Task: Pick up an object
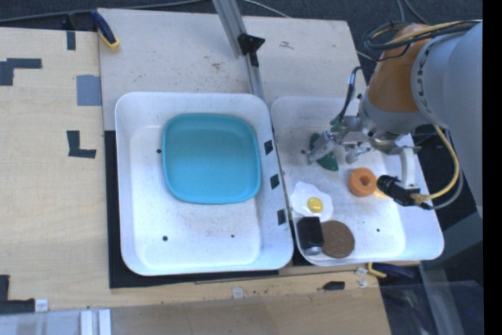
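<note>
My gripper (331, 148) is low over the upper middle of the right bin (416, 239), at the end of the grey arm with its orange band (392, 86). A small dark green object (327, 162) lies right at the gripper's tip, partly hidden by it. Whether it is held cannot be made out. An orange ring (361, 182) sits just to the right of and below the gripper. Nearer the front lie a toy fried egg (313, 203), a black block (310, 231) and a brown round disc (338, 238).
The left bin (141, 239) holds a turquoise square plate (211, 158). A grey metal pole (227, 4) slants in from the top toward the gap between the bins. Black and yellow cables (435, 196) hang off the arm over the right bin's right side.
</note>
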Robot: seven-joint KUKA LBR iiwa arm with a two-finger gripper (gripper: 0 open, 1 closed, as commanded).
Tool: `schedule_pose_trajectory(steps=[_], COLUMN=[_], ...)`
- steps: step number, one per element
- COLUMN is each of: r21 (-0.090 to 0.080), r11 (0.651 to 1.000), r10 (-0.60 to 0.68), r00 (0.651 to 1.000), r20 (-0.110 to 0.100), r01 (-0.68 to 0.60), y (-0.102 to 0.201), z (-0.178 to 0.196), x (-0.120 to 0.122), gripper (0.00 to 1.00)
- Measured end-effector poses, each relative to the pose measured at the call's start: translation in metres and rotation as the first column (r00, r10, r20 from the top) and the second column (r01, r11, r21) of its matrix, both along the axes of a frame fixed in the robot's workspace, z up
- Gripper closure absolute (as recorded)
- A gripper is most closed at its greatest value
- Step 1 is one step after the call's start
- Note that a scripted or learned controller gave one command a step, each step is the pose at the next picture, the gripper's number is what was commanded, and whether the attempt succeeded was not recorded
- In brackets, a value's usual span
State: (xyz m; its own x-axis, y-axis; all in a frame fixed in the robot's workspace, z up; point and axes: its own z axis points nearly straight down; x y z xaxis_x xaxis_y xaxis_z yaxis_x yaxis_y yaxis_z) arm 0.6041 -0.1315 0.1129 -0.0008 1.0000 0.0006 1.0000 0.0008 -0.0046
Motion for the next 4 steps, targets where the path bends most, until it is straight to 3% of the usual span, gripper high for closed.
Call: schedule_pose_trajectory(steps=[1,4], r21=[0.000,-0.001], r11=[1.000,1.000], r10=[0.000,0.000], r00=[1.000,1.000], r20=[0.004,0.007], r01=[0.000,0.000], y=[0.000,0.006], z=[0.013,0.145], x=[0.001,0.005], gripper=[1.00,1.00])
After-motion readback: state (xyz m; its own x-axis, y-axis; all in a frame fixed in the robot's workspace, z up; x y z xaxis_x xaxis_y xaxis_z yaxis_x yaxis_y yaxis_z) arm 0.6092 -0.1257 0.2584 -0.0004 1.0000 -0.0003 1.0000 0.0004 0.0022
